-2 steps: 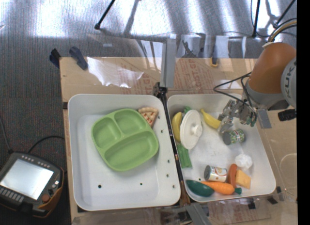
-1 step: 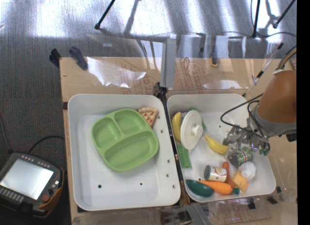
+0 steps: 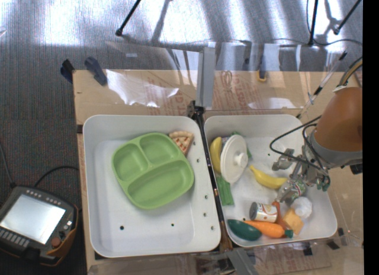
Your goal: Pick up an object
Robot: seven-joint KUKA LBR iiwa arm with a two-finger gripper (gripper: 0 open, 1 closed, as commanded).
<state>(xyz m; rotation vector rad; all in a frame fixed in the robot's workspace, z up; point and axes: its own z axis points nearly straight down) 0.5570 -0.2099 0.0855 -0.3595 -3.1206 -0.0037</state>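
gripper point(image 3: 294, 186) low in the right bin point(image 3: 278, 122), at 3 o'clock | finger spread: cannot tell, nothing seen held | banana point(image 3: 267, 178) just beside it, at its 9 o'clock

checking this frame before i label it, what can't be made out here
- Hand, camera view: too small and cluttered to tell whether it is open or shut, or touching the white object below it.
- Waffle piece: partly hidden under the green plate rim.
- Small can: label too small to read.
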